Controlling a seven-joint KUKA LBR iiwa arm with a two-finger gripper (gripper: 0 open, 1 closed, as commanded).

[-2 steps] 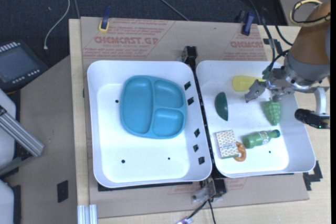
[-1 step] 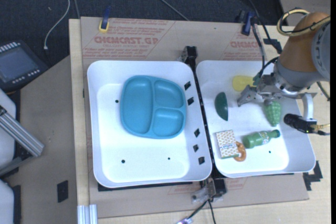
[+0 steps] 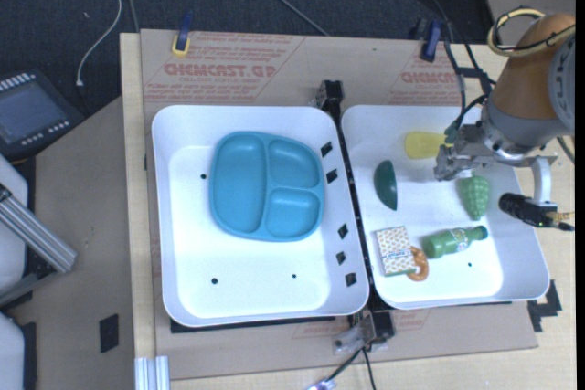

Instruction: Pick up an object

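The right bin (image 3: 512,283) holds several small items: a yellow piece (image 3: 422,144) at the back, a dark green leaf-shaped piece (image 3: 387,184), a light green bumpy object (image 3: 474,196), a green bottle (image 3: 453,241), a patterned card (image 3: 394,249) and an orange hook-shaped piece (image 3: 419,268). My gripper (image 3: 454,163) hangs over the back of this bin, between the yellow piece and the bumpy green object. Nothing shows between its fingers.
The left bin (image 3: 183,288) holds a blue divided plate (image 3: 267,185). A black clip-lined divider (image 3: 343,196) separates the bins. The arm's orange band (image 3: 539,59) and a black fitting (image 3: 530,209) hang over the right bin's far side. Cables lie behind the bench.
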